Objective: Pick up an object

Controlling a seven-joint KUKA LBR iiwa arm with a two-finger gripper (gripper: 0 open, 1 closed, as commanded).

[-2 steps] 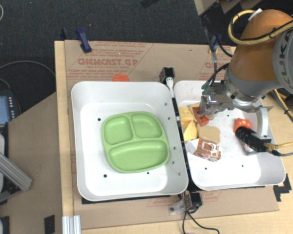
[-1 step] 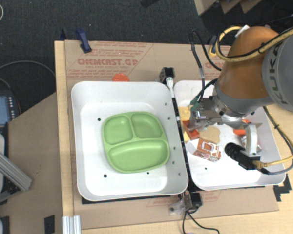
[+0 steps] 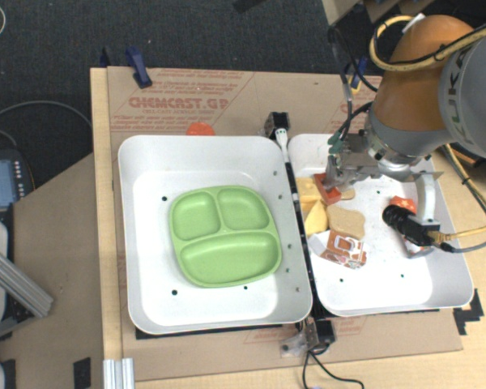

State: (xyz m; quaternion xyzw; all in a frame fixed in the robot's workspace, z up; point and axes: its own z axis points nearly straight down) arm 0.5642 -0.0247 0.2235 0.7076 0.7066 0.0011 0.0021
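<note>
I've got the gripper (image 3: 334, 181) down in the right bin (image 3: 437, 294), just up-left of the bread slice (image 3: 346, 220). It sits over a small red piece (image 3: 330, 193), which I take as the object to pick. Can't tell if the gripper is open or closed, the wrist covers it from this angle. Red piece is at the bread slice's top-left corner, touching or just apart, can't say which. My guess: toy food, light, stiff plastic, a bit slick, not fragile. I'd take it from above, across its narrow sides. Most of it is hidden under the gripper, so its shape is unclear. Two yellow wedges (image 3: 311, 205) lie just left of the bread slice and crowd the grasp. Red-and-white packet (image 3: 345, 250) touches the bread slice's lower edge. Orange-red thing (image 3: 401, 204) right of the bread slice, partly blocked, can't name it
</note>
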